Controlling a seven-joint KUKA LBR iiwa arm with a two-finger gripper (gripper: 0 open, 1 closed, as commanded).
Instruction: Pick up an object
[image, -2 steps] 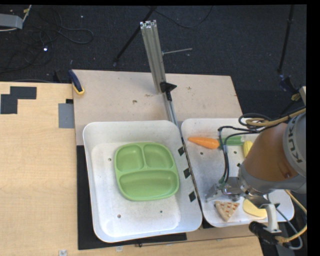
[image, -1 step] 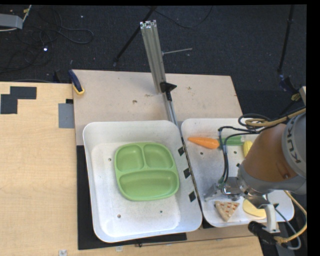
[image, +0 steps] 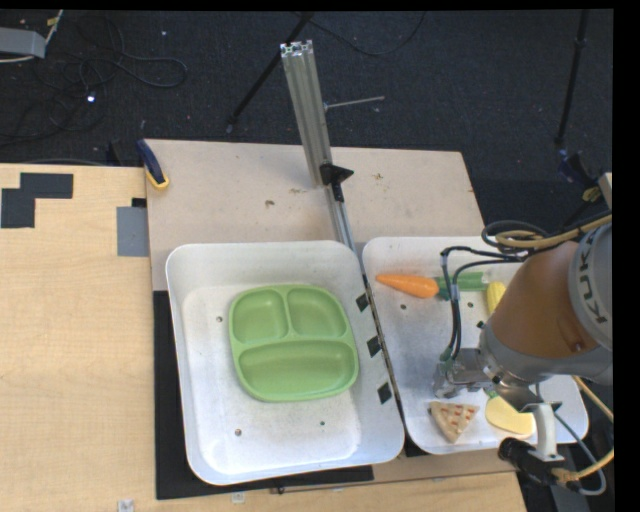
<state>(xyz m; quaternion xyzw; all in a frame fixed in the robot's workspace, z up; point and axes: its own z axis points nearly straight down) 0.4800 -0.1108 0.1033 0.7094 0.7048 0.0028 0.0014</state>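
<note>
Two shallow white bins sit side by side on the surface (image: 300, 195). The left bin (image: 200, 420) holds a green divided plate (image: 293, 342) with three compartments, lying flat near the bin's middle.

The right bin (image: 415, 430) holds several toy foods. An orange carrot (image: 408, 285) with a green top lies at its far side, pointing left. Just right of the carrot's green end is a small yellow piece (image: 496, 296), partly hidden by the arm. At the near side lies a pizza slice (image: 453, 419), and just right of it a flat yellow piece (image: 512, 417).

The arm (image: 545, 310) reaches in from the right over the right bin. Its tool (image: 457, 377) hangs low just beyond the pizza slice, between it and the carrot. Whether the tool is released or clenched I cannot tell; nothing is visibly gripped.
</note>
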